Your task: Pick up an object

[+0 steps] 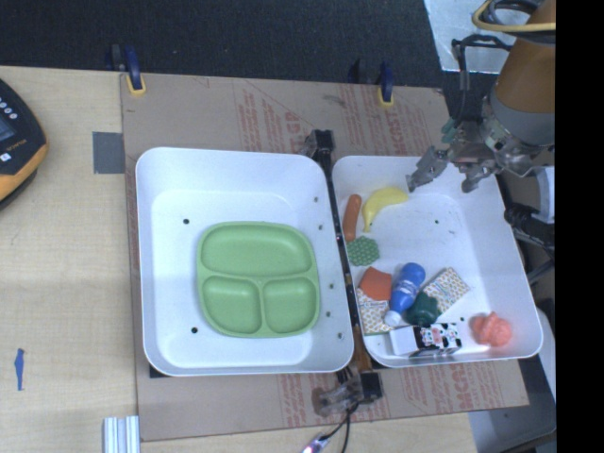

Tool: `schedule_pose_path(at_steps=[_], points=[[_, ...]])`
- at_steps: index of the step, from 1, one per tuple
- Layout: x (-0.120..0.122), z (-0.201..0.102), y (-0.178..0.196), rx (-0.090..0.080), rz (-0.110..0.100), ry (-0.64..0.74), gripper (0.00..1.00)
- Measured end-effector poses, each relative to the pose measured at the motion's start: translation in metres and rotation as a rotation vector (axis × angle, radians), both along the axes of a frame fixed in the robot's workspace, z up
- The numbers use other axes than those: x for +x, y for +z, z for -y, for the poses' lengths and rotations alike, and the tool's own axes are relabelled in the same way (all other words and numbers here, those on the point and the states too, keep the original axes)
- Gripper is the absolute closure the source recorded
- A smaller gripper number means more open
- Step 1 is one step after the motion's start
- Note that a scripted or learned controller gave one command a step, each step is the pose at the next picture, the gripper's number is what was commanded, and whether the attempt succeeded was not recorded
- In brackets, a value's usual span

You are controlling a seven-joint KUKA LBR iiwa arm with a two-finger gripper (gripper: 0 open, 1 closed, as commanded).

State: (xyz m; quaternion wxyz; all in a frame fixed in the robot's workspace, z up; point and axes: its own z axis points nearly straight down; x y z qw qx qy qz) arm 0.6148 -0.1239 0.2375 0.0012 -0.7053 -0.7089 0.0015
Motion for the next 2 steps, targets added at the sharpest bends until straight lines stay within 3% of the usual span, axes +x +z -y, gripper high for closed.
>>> schedule_pose_path(at_steps=[1, 2], points=[[-0.043, -0.015, -0.127, 0.000, -0.004, 0.000, 0.00], [-0.082, -0.017, -0.146, 0.000, -0.001, 0.000, 0.00]])
